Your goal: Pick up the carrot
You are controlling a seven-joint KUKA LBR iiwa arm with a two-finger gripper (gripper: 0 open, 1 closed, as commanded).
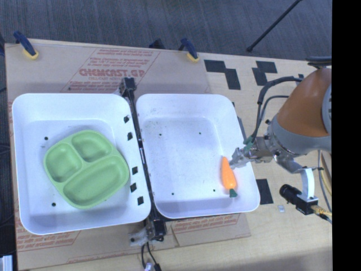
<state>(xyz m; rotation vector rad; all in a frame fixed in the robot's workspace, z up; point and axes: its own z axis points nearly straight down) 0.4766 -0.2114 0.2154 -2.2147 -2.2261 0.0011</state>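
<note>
An orange carrot (228, 175) with a small green tip lies in the right white bin (186, 117), close to its right wall and near the front corner. My gripper (241, 156) hangs just above and to the right of the carrot's upper end, over the bin's right rim. Nothing shows between the gripper and the carrot that tells me it has hold of it.
In the left white bin (34, 117) rests a green divided plate (86, 168). Black clips join the two bins down the middle. Blue-and-yellow clamps (26, 44) hold the cardboard at the back edge. The arm's orange band and cables crowd the right side.
</note>
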